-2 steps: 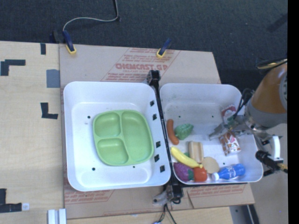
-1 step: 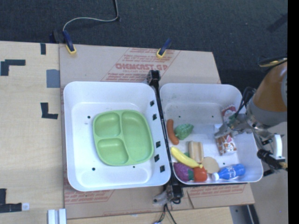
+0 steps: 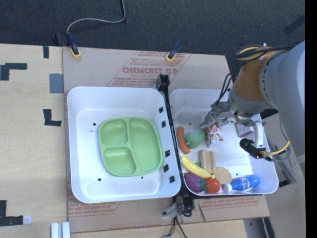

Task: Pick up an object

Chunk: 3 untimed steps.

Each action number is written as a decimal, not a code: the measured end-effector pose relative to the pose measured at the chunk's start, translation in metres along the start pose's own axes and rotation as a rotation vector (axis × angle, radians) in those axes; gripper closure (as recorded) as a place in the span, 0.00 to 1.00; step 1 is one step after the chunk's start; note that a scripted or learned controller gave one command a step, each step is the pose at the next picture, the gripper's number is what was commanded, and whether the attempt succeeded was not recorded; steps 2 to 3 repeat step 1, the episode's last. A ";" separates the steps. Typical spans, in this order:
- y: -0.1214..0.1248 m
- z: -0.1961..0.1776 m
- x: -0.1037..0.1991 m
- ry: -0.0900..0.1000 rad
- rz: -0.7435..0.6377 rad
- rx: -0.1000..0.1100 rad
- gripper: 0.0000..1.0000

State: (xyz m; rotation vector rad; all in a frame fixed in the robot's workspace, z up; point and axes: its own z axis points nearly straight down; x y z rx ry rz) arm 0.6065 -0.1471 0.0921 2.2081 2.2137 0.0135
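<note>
Gripper (image 3: 214, 124) low in right bin (image 3: 270, 175), over toy food pile; can't tell its state, view too small. It sits just beside green veg (image 3: 195, 139), w/ a small red-white item (image 3: 215, 134) right under it, possibly touching. Risk: crowding w/ sausage (image 3: 183, 139) & banana (image 3: 196, 168) nearby, so it may nudge or clip neighbours, miss.
</note>
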 end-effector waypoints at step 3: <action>0.016 -0.094 0.088 0.006 -0.001 0.014 1.00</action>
